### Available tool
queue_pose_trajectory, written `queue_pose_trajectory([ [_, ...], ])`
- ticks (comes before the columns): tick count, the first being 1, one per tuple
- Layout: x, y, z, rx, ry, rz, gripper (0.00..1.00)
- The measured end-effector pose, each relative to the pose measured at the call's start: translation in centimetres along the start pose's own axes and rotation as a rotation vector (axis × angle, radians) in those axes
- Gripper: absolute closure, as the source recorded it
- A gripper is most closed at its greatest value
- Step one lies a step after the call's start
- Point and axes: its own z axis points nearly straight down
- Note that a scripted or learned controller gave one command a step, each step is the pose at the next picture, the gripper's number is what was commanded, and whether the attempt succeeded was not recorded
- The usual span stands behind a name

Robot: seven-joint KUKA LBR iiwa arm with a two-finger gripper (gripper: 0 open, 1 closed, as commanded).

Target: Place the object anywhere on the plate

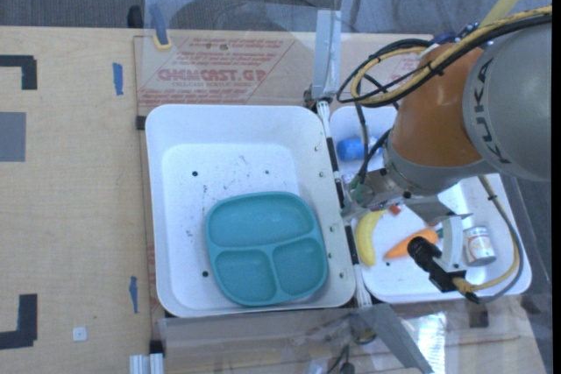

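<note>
A teal plate (pixel 263 248) with three compartments lies in the near half of the left bin (pixel 175 144). In the right bin (pixel 504 280) a yellow banana (pixel 365 238) lies against the left wall, with an orange carrot (pixel 410 246) just right of it. My gripper (pixel 368 194) hangs low over the right bin's left side, right above the banana's upper end. The grey wrist and orange band (pixel 434 114) hide most of it. Whether anything is in its grasp is hidden.
A blue ball (pixel 350 148) sits at the back left of the right bin. A small white jar (pixel 478 244) stands at its right side. Yellow and black cables (pixel 491 276) loop over that bin. The divider wall (pixel 340 215) runs between the bins.
</note>
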Motion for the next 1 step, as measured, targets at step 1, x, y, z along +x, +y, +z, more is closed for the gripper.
queue_pose_trajectory([
  [1, -5.91, -3.94, -6.17, -0.001, 0.000, 0.120, 1.00],
])
